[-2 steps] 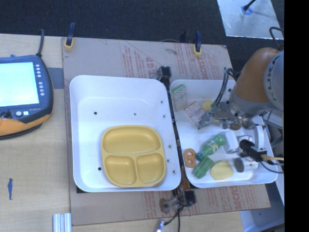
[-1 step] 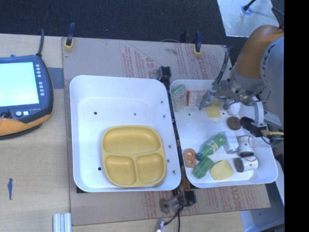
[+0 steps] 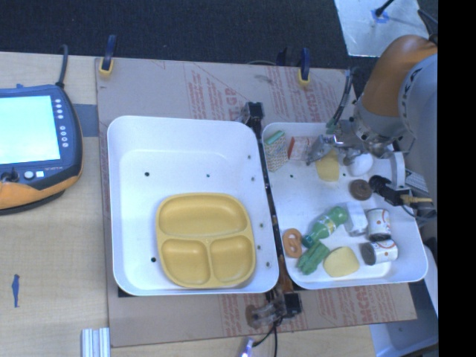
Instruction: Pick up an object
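Observation:
My gripper hangs over the far part of the right bin, below the grey arm with its orange band. A small pale yellow object lies in the bin just in front of it, apparently right at the gripper's tip. Whether they touch is unclear. A white ball and a brown round piece lie just to the right of it.
The right bin also holds a green bottle, a green pickle, a yellow lump, an orange pretzel, two white cans and packets at its far left. A yellow divided tray sits in the left bin. A tablet lies far left.

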Controlling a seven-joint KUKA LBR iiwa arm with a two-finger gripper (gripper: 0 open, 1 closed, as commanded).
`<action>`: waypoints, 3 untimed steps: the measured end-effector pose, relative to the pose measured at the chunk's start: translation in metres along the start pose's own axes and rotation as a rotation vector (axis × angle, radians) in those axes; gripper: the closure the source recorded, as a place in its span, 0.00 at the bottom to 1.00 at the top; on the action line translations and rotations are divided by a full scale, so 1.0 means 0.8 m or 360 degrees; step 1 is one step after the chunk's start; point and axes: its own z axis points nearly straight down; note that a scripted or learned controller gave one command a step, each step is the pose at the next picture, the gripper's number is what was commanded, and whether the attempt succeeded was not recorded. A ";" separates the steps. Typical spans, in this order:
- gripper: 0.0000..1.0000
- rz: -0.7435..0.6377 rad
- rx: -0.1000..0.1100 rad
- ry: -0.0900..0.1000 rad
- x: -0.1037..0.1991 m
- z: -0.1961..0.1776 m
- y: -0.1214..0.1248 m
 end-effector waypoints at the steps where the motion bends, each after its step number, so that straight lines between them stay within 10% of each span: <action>1: 0.00 -0.0001 0.0001 0.0011 -0.011 -0.001 0.001; 3: 0.00 -0.0001 0.0008 0.0020 -0.019 0.000 0.001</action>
